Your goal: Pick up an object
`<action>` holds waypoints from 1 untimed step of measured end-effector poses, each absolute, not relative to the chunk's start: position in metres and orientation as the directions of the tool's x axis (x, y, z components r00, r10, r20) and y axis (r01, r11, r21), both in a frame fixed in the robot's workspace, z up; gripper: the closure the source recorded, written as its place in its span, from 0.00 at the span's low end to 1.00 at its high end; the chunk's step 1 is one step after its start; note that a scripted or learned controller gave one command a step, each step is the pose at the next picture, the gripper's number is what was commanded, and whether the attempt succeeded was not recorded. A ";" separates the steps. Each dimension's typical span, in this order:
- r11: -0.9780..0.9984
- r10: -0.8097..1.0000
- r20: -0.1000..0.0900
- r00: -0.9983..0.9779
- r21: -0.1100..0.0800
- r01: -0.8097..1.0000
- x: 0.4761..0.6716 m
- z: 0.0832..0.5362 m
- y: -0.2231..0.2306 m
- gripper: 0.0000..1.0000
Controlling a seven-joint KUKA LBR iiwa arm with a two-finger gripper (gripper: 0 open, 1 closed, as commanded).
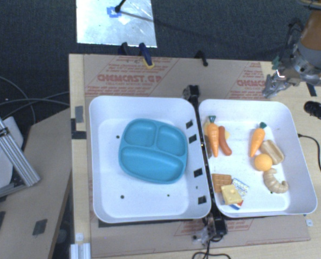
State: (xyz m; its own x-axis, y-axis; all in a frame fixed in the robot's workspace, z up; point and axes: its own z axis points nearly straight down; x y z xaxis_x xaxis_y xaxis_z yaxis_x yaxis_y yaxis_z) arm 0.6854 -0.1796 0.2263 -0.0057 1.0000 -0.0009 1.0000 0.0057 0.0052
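Camera view shows the gripper (272, 86) above the right bin's (298, 144) far corner. Whether it is released or clenched, I cannot tell.

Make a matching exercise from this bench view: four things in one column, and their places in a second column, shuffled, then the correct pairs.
Things:
1. blue divided plate
2. orange ball
3. cracker
4. gripper

Places:
A. above the far right corner of the right bin, outside it
B. right bin, near its left front corner
C. middle of the left bin
D. right bin, right side, below a carrot

Pairs: 1-C, 2-D, 3-B, 4-A
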 end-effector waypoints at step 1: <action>0.009 1.000 0.001 -0.009 0.003 1.000 0.675 0.237 -0.125 1.00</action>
State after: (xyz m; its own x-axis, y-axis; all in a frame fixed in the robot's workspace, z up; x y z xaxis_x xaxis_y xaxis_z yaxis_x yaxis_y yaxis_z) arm 0.6750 -0.1249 0.2372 -0.0088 1.0000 0.0010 1.0000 0.0088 0.0031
